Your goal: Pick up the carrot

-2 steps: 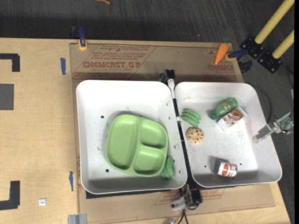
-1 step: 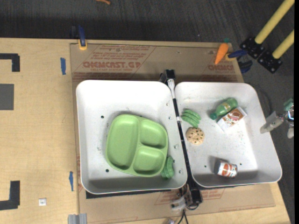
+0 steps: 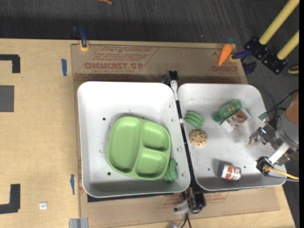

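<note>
The carrot (image 3: 225,54) is small and orange with a green top. It lies on the brown board behind the right bin (image 3: 251,90), outside both bins, near a blue clamp. My gripper (image 3: 259,137) sits low over the right edge of the right bin, well in front of the carrot and apart from it. The arm's wrist behind it is partly cut off by the frame edge. Nothing shows in the gripper.
The right bin holds a green bottle (image 3: 228,110), a white and red packet (image 3: 236,119), a green ridged toy (image 3: 194,119), a cookie (image 3: 198,137) and a red can (image 3: 231,172). A green divided plate (image 3: 139,147) lies in the left bin (image 3: 95,103). Yellow poles (image 3: 285,13) stand back right.
</note>
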{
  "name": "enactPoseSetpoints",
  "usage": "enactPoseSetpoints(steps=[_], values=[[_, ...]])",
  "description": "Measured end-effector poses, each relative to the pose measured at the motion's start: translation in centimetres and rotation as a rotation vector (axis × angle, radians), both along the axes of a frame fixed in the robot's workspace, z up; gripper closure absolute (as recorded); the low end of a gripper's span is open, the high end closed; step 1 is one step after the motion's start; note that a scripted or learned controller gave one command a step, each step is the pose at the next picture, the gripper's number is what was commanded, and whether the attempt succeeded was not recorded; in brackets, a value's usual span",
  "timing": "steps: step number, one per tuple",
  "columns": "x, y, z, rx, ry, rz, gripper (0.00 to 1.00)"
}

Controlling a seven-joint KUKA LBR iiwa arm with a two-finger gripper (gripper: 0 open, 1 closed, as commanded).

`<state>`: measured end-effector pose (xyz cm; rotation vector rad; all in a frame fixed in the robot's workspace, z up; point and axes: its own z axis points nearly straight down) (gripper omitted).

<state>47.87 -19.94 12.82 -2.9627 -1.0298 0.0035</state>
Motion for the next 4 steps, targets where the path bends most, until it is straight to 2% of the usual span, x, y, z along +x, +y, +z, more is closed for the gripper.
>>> enactPoseSetpoints(steps=[1,2,3,4], values=[[0.3,-0.8,-3.9,0.035,0.003,0.074,0.00],[0.3,-0.8,-3.9,0.034,0.003,0.074,0.00],[0.5,1.4,-4.0,0.002,-0.011,-0.320,0.00],[0.7,-1.1,-3.9,0.044,0.008,0.099,0.00]])
